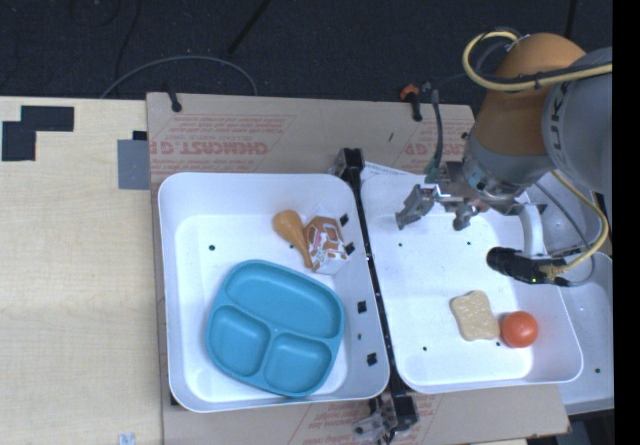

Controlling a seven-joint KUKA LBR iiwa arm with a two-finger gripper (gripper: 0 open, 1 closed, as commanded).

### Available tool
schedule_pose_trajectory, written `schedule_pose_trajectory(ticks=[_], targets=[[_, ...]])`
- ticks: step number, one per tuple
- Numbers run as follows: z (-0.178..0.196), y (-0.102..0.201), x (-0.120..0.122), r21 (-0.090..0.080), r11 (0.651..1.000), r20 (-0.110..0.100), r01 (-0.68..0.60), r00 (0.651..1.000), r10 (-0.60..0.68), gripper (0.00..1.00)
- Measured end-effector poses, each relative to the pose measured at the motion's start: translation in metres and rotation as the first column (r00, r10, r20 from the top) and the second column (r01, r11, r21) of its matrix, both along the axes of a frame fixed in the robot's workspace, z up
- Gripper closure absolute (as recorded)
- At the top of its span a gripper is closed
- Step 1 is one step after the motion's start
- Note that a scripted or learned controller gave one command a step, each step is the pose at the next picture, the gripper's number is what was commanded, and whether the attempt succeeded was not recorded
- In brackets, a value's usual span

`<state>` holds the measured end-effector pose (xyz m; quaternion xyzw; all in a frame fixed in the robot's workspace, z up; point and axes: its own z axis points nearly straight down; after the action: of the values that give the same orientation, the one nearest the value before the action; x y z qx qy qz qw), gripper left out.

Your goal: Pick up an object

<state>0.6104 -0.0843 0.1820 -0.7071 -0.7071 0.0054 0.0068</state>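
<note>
Nearest the camera, at the lower edge of the left bin, lies a blue plate with three sections, tilted a little against the bin's floor. Beyond it, toward the divider between the bins, a tan wooden spoon touches a small brown-and-white packet. In the right bin, near its front right corner, a pale slice of toast lies flat with a red tomato just beside it on the right, the two almost touching. The toast is roughly square with rounded corners and a browner rim; the tomato is round, smooth and orange-red. The pincer hangs over the back part of the right bin, its two grey fingers spread apart with nothing between them. The toast and tomato lie well apart from it, nearer the camera and to the right, beyond a black fitting on the arm. Both bins rest on a brown cardboard sheet on the pale wooden counter.
</note>
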Motion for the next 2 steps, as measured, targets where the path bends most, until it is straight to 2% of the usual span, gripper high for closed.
schedule_pose_trajectory(ticks=[1, 2], targets=[[0.008, 0.000, 0.003, -0.001, 1.000, 0.013, -0.001, 1.000, 0.001, 0.00], [-0.055, -0.004, 0.001, -0.001, 1.000, 0.008, 0.000, 1.000, 0.000, 0.00]])
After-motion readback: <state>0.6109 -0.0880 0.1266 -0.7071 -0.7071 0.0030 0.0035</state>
